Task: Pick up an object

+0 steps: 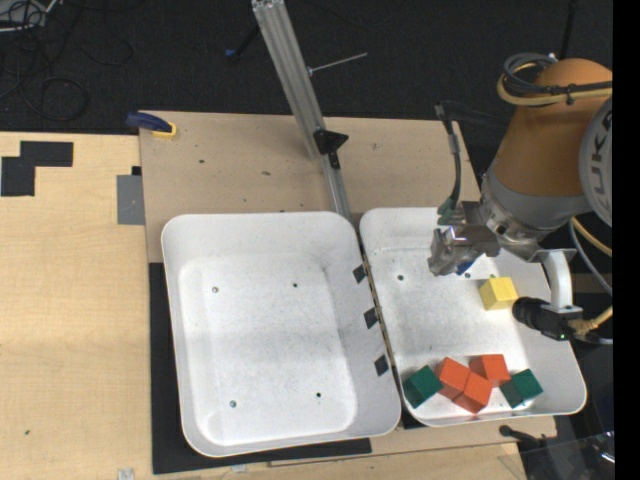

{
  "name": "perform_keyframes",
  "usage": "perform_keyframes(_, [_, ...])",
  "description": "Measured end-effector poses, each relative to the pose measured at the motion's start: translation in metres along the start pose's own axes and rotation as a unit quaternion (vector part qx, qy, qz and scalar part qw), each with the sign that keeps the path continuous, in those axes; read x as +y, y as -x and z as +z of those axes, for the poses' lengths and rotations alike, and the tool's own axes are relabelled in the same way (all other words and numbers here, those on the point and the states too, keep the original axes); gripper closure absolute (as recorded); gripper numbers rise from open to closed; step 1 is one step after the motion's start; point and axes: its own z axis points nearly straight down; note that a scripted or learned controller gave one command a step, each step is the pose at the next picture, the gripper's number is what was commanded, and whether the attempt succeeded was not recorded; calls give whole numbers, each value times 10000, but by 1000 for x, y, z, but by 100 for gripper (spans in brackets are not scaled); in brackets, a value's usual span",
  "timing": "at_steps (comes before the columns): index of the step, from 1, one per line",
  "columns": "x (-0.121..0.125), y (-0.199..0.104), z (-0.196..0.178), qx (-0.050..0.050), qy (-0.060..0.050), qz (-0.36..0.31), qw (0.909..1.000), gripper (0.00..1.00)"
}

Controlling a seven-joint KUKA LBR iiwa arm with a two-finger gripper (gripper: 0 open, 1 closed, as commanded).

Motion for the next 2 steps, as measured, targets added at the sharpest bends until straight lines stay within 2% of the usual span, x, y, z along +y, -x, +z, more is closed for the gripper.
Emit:
perform_keyframes(1, [-2, -50, 21, -5, -6, 2, 10000, 100])
perform_keyframes(2, [-4, -98, 19, -5, 2, 5, 10000, 100])
